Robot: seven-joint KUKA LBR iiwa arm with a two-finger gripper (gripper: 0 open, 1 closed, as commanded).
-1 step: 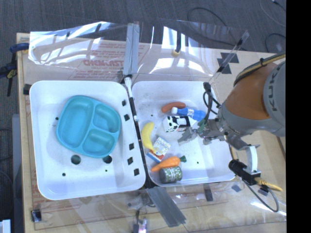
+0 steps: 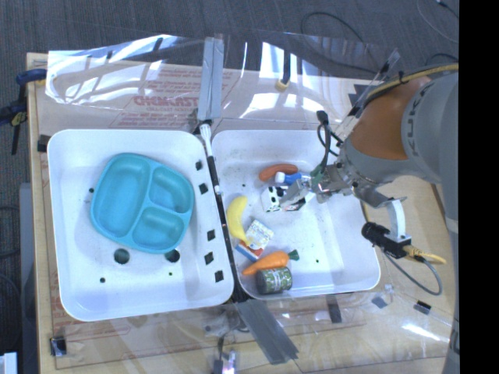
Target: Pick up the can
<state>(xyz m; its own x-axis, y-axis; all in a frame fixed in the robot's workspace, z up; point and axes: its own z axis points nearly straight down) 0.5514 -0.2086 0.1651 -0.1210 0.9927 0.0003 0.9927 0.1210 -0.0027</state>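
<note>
Hovering low in the right bin (image 2: 355, 267), the pincer (image 2: 300, 192) was over a black-and-white toy (image 2: 272, 199), its opening impossible to tell. The can (image 2: 274, 280) lay well apart, nearer the camera, touching the carrot (image 2: 267, 261). Closing here would probably take the toy instead.

In the right bin (image 2: 355, 244), the can (image 2: 274, 280) lies at the near edge, hemmed in by a carrot (image 2: 267, 261) touching it on the far side, with a banana (image 2: 235, 212) and a small wrapper (image 2: 260, 231) just beyond. Open white floor is left to the can's right, toward the near right corner. The bin's middle is crowded by the end effector (image 2: 300, 192), a black-and-white toy (image 2: 273, 199) and a sausage (image 2: 278, 171).
</note>
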